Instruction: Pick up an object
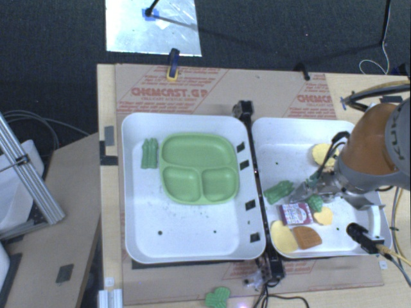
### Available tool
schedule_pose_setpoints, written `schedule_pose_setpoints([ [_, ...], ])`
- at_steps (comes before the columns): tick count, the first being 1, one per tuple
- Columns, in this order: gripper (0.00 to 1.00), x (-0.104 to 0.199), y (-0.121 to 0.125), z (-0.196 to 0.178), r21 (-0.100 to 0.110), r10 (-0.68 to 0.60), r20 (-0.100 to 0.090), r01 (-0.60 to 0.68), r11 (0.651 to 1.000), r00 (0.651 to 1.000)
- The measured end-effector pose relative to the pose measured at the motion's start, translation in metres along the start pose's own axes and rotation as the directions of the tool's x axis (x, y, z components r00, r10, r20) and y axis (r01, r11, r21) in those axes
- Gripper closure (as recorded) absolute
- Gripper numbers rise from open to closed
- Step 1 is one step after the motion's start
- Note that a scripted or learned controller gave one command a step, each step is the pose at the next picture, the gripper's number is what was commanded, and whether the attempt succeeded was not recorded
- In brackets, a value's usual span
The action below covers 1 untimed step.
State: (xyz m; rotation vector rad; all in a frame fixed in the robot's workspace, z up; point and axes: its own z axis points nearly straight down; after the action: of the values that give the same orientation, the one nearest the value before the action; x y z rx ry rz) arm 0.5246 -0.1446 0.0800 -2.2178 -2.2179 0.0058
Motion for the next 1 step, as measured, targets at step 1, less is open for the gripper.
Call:
schedule_pose_setpoints([
  [1,1.00,-0.0003,0.0033,-0.0181,-0.009,-0.001,0.001,0.001,1.000,1.000],
])
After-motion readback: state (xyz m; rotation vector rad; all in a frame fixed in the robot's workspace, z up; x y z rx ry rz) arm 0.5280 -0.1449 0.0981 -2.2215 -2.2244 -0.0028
